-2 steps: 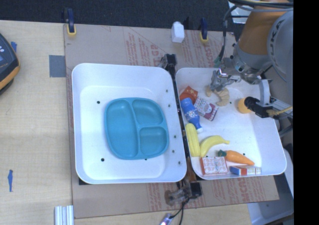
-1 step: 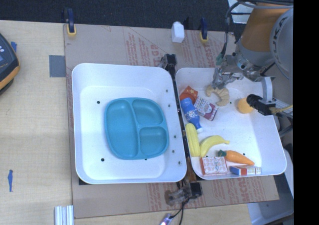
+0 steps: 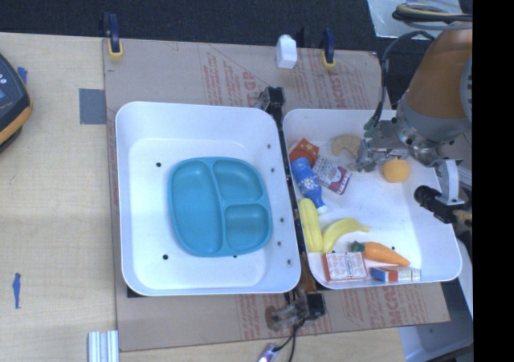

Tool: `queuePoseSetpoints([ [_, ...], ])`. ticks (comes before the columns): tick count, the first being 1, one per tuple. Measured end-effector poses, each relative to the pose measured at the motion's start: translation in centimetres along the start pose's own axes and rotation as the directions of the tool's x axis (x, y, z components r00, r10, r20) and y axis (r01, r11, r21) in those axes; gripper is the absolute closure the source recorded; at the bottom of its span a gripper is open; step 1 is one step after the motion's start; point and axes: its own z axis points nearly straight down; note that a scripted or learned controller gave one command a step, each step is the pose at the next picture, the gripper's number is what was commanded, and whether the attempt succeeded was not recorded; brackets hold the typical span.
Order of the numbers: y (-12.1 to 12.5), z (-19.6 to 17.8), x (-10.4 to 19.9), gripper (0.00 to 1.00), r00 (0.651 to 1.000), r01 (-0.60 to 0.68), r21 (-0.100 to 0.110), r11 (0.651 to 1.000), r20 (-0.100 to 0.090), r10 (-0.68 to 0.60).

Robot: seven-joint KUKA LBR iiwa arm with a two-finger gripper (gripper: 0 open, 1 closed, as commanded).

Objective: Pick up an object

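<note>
I see my claw [image 3: 368,161] low in the right bin [image 3: 434,260], beside an orange ball [image 3: 394,170]; I cannot tell its state. A blue tray [image 3: 219,205] lies in the left bin [image 3: 132,192].

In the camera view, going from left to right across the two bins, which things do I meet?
Blue divided plate → corn cob → banana → carrot → orange ball.

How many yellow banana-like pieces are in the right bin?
2. One banana lies lengthwise against the right bin's left wall. The second banana lies just right of it, curving toward the carrot. The arm covers the bin's upper right, so more may be hidden.
</note>
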Motion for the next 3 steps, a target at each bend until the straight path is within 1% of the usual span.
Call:
queuePoseSetpoints([
  [1,6.6,1.3,4.2,1.00,1.000,0.001,-0.001,1.000,0.000,-0.001],
  [2,-0.1,2.9,2.7,1.00,1.000,0.000,0.001,1.000,0.000,0.000],
  [3,-5.6,-3.3,8.1,1.00,1.000,0.003,0.000,1.000,-0.001,-0.002],
])
